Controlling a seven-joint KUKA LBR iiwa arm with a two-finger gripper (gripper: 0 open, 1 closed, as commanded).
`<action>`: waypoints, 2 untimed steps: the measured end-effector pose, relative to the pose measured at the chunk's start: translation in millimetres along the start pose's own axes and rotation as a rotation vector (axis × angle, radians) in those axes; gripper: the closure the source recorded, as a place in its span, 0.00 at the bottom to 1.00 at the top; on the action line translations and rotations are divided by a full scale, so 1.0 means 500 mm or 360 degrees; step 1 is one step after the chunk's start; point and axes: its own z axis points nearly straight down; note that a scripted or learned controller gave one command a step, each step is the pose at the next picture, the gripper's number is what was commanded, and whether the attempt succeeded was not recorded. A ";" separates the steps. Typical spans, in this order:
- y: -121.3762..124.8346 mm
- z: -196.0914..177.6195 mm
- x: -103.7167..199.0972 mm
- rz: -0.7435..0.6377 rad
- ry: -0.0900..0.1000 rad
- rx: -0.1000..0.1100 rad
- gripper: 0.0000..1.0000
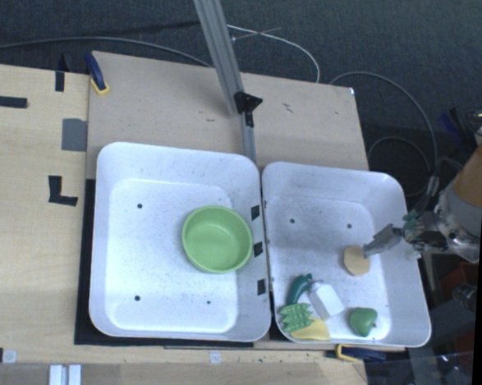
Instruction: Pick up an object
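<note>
Along the right bin's [393,194] near edge lie a green-and-yellow toy [300,319], a white block [326,300] and a green piece [363,320]. Farther in, a tan disc [356,261] lies just under the gripper [379,241]; whether it is gripped cannot be told. A green bowl [216,239] sits in the left bin [115,220].

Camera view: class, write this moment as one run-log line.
gripper: over right bin, by tan disc | holding: nothing seen | green bowl: left bin | toys: right bin's near edge
</note>
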 end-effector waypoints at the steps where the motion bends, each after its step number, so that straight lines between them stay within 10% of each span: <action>1: 0.000 0.000 0.000 0.0001 0.0000 -0.0001 0.00; 2: 0.005 0.127 0.006 0.0001 0.0002 0.0008 0.00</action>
